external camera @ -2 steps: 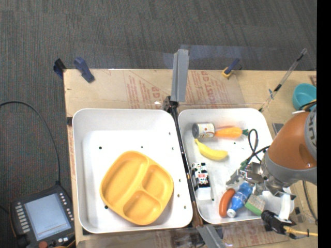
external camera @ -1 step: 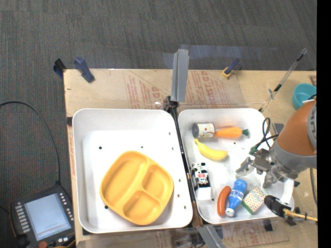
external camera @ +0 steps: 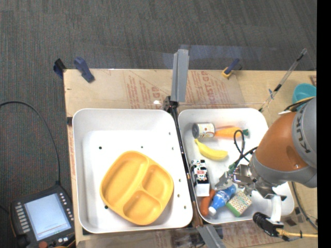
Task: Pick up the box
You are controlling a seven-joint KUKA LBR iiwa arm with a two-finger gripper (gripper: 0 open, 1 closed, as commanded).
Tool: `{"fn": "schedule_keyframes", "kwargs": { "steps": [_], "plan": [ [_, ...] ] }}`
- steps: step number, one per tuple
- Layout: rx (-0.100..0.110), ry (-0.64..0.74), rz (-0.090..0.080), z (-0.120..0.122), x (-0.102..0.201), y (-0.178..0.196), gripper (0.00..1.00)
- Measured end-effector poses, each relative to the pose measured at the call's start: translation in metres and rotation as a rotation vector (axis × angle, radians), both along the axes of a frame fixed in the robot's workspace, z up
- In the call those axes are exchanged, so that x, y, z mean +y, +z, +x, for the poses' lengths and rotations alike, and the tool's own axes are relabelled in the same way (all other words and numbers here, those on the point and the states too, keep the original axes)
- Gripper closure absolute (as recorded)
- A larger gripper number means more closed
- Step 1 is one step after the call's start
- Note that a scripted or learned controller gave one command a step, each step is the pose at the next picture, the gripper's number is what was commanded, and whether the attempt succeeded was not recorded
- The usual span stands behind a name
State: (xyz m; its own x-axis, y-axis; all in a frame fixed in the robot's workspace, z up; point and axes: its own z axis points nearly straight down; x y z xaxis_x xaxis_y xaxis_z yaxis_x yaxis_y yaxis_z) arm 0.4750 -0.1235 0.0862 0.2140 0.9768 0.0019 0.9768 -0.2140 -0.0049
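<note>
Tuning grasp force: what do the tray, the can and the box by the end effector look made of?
Tray: likely moulded plastic, uniform yellow, smooth, soft sheen, three compartments. Can: probably metal with a printed label; small cylinder lying on its side, too small to be sure. Box: looks like printed cardboard, green and white pattern, flat faces; finish unclear. It lies in the right bin, by the end effector.

tool (external camera: 234,182) over right bin (external camera: 258,119) | box (external camera: 239,203) beside bottle (external camera: 221,199) | yellow tray (external camera: 137,188) in left bin (external camera: 85,123)
</note>
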Motion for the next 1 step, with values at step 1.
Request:
{"fn": "schedule_keyframes", "kwargs": {
  "steps": [1],
  "plan": [
    [-0.004, -0.008, 0.001, 0.0018, -0.0012, 0.0100, 1.00]
  ]
}}
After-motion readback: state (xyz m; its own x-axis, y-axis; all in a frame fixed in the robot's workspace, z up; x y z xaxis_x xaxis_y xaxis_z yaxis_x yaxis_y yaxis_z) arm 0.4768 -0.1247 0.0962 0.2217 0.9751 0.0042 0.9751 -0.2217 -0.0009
